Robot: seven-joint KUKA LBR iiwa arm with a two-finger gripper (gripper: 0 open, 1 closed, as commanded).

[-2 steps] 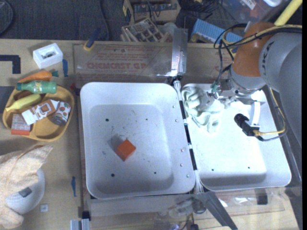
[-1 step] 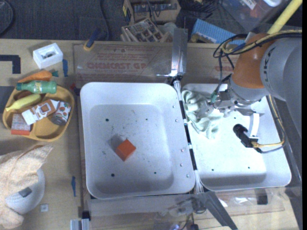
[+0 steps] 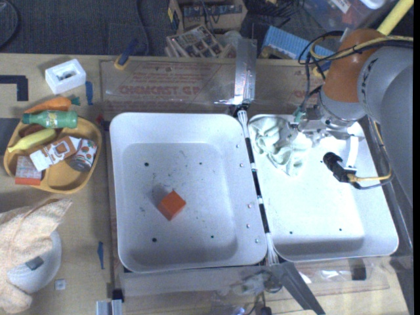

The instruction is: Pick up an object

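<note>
An orange block (image 3: 172,205) lies on the floor of the left bin (image 3: 131,133), a little left of its middle. A crumpled pale green and white cloth (image 3: 279,147) lies in the far left part of the right bin (image 3: 367,235). My gripper (image 3: 308,128) hangs over the far part of the right bin, right at the cloth's right edge. The wrist above it hides the fingertips. The grey arm with its orange band (image 3: 348,61) comes in from the upper right.
A yellow bowl (image 3: 46,179) with toy food and packets stands left of the bins. A beige cloth (image 3: 29,231) lies at the lower left. A white box (image 3: 65,75) sits at the far left, and a cable (image 3: 357,176) loops over the right bin.
</note>
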